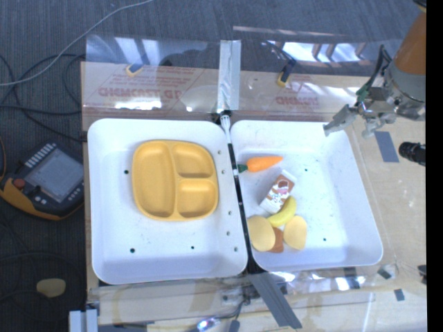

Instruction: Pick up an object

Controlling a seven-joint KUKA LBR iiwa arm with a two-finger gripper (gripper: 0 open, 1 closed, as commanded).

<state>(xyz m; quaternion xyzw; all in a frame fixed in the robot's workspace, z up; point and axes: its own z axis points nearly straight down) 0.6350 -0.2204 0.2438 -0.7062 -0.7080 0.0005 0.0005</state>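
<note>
The right bin (346, 206) holds an orange carrot (264, 163) near its left wall. Below it lie a small red-and-white carton (277, 191) and a yellow banana (284, 213). Two pale yellow round pieces (261, 232) (296, 232) sit at the front with a brown piece (278, 241) between them. My gripper (354, 124) hangs over the bin's far right corner, well away from the pile, open with nothing between its fingers.
The left bin (111, 241) holds a yellow divided plate (174, 178). A raised divider (232, 185) separates the bins. Clear plastic sheeting lies behind both bins. A handheld pendant (45, 178) rests on the floor at the left.
</note>
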